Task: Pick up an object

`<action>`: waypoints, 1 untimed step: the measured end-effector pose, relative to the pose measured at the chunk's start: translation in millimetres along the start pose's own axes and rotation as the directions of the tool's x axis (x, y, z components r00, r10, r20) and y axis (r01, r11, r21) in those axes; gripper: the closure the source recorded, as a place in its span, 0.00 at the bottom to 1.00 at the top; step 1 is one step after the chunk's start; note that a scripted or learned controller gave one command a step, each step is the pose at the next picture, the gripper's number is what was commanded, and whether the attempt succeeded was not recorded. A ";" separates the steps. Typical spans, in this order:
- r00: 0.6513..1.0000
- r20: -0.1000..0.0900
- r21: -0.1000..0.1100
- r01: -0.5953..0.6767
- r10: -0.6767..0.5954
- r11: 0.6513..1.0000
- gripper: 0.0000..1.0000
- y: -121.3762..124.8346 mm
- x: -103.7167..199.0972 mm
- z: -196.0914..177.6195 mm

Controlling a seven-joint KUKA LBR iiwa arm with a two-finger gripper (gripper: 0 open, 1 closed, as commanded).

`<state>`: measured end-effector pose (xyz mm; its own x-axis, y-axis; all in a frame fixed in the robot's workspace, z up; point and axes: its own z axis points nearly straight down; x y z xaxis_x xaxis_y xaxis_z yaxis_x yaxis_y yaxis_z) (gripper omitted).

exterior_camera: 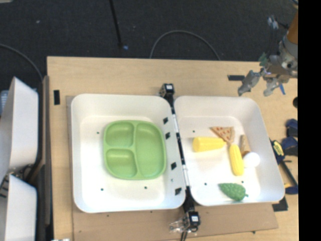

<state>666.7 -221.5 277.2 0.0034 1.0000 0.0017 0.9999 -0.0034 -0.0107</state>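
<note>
On a pale wood bench (125, 74) we see two shallow white bins of smooth, rounded-cornered plastic, joined edge to edge by a black hinge strip.

The left bin (85, 185) holds a green tray (134, 149), a matte, rounded rectangle moulded into three compartments, lying flat near the bin's centre.

The right bin (261, 119) holds the loose objects. At its centre lies a yellow block (207, 144), smooth and stubby, its long axis running from 9 to 3 o'clock. Just above it, toward 1 o'clock, sits a pizza slice (223, 133), a flat tan-and-red wedge whose tip points toward 5 o'clock. Below the slice we find a corn cob (235, 159), a yellow cylinder with its long axis running 12 to 6 o'clock, slightly tilted. Beside the cob's right flank stand a small brown piece (244, 143), too blurred for us to identify, and a glossy white ball (251, 159) that touches the cob. At the bin's 6 o'clock edge rests a bumpy green leaf shape (232, 191), its narrow end pointing toward 3 o'clock.

The gripper (259, 84) hangs above the bench beyond the right bin's 1 o'clock corner, well apart from every object; its grey metal fingers are spread apart and hold nothing.
</note>
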 end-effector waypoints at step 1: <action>1.000 0.003 -0.013 0.003 -0.003 1.000 0.00 2.1 1.0 -9.0</action>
<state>668.9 -220.5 286.1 -0.0001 1.0000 -0.0009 1.0000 0.0001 0.0026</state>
